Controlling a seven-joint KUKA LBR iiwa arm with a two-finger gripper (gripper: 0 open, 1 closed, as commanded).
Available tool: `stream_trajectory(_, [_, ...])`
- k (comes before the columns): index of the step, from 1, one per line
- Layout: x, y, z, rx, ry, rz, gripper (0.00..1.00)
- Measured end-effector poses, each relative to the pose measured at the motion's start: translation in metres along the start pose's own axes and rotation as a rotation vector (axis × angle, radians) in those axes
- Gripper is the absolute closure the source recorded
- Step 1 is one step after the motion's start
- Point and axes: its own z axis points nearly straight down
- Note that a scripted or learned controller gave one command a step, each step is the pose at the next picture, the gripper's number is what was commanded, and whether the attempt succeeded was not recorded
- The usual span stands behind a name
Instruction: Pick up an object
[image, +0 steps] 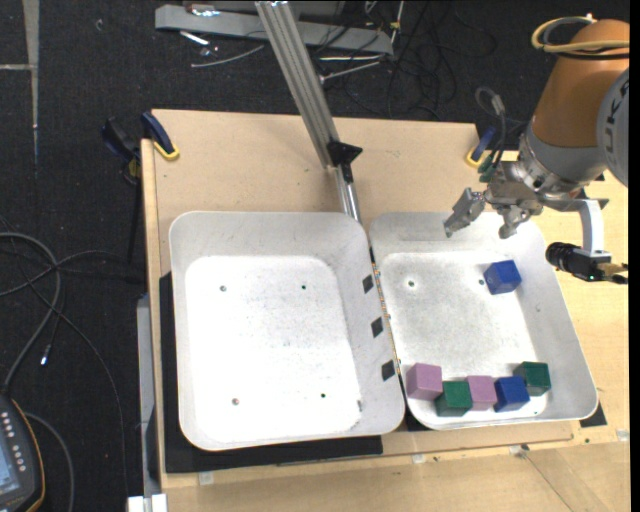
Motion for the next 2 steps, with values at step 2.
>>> stream_trajectory(2, [-0.048, -0.055, 0.048, 0.006, 0.002, 0.006, 0.0])
